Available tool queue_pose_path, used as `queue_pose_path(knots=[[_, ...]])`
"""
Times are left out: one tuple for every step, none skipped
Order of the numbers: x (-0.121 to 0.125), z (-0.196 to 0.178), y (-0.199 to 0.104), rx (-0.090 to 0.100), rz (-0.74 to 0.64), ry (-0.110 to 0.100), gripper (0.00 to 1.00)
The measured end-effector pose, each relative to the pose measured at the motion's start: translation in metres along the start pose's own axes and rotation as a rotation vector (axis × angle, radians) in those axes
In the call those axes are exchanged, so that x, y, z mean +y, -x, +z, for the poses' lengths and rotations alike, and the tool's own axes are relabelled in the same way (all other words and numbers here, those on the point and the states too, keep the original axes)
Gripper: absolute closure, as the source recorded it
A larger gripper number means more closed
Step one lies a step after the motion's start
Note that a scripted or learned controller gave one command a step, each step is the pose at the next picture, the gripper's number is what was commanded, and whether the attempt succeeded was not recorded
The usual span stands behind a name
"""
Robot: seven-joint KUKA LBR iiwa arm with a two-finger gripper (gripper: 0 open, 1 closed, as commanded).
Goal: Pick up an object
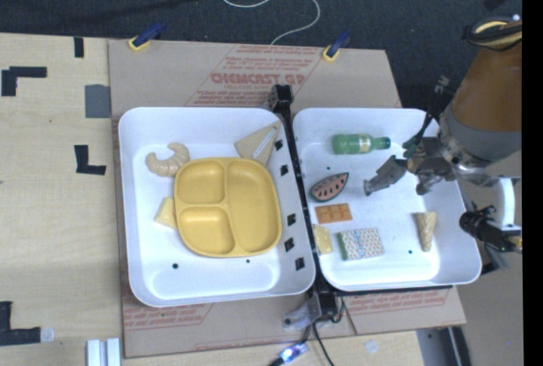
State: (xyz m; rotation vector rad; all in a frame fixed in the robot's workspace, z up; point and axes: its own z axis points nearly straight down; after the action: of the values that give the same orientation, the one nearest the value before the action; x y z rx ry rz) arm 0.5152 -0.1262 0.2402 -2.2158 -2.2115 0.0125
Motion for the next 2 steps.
queue_pose_path(knots=[[0.002, -0.005, 0.000, -0.002, -0.003, 0.011, 0.00], [0.002, 0.042, -0.009, -0.001, -0.003, 0.007, 0.00]])
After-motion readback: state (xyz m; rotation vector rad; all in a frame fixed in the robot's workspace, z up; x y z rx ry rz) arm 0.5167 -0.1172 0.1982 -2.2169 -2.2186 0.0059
